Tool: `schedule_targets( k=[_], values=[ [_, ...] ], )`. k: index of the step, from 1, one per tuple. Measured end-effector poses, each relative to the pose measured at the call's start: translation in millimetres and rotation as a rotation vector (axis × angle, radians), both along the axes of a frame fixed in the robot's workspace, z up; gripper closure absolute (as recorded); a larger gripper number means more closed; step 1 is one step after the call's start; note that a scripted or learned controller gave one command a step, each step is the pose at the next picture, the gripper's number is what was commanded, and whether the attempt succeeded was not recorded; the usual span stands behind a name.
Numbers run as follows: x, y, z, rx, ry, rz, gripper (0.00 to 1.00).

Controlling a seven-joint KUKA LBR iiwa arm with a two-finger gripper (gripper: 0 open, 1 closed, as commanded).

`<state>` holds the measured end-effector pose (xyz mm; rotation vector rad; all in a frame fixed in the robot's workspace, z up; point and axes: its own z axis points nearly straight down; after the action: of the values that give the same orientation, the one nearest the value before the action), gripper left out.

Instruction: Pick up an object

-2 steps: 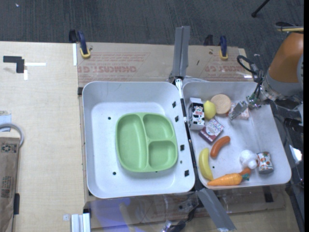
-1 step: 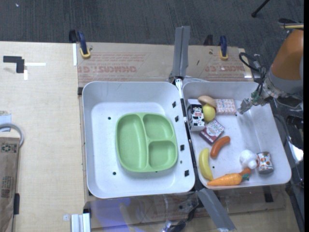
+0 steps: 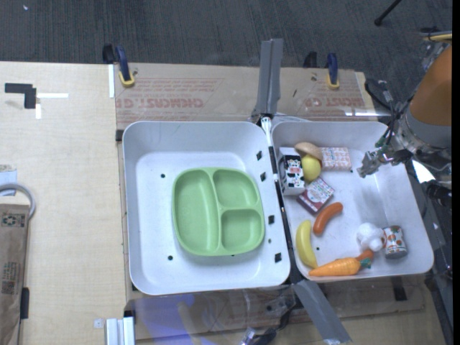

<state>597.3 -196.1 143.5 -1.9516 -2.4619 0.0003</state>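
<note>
The right bin (image 3: pixel 402 192) holds several toy foods: a banana (image 3: pixel 305 244), a carrot (image 3: pixel 338 267), a red sausage (image 3: pixel 327 216), a yellow lemon (image 3: pixel 310 168), a small milk carton (image 3: pixel 291 173), a pink box (image 3: pixel 336 157), a red packet (image 3: pixel 316 195), a small can (image 3: pixel 393 241) and a white garlic-like piece (image 3: pixel 369 233). My gripper (image 3: pixel 372 164) hangs over the bin's far right part, right of the pink box and apart from every item. It looks small and dark here.
The left bin (image 3: pixel 144 192) bears a green divided plate (image 3: pixel 218 210). A grey divider (image 3: pixel 269 85) rises between the bins. Clamps (image 3: pixel 123 70) hold a cardboard sheet (image 3: pixel 215 95) at the back. A brown paper bag (image 3: pixel 11 264) lies at far left.
</note>
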Motion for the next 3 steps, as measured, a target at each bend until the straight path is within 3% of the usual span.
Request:
schedule_targets(
  k=[1, 2, 3],
  values=[
    [-0.2, -0.2, -0.1, 0.000, 0.000, -0.001, 0.00],
    [65.9, 65.5, -43.9, -0.003, -0.014, 0.068, 0.00],
    [67.8, 63.7, -32.1, -0.008, -0.021, 0.070, 1.00]
  ],
)
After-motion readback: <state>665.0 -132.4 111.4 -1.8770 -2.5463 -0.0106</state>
